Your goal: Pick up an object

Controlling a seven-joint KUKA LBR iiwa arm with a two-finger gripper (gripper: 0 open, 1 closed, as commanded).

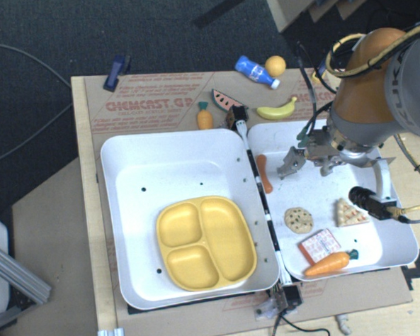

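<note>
In the right bin [396, 255] lie a red sausage [264, 173] by the left wall, a round cookie [297, 219], a pizza slice [350, 213], a red and white packet [319, 245] and a carrot [331, 263]. My gripper [309, 165] hangs over the upper part of this bin, right of the sausage and above the cookie. Its fingers [289, 164] are spread open and nothing sits between them.
The left bin [125, 169] holds a yellow divided plate [205, 242]. Behind the bins on the bench lie a banana [276, 110], a blue bottle [255, 71], an orange [275, 65], a watermelon slice [223, 99] and a small orange toy [205, 118].
</note>
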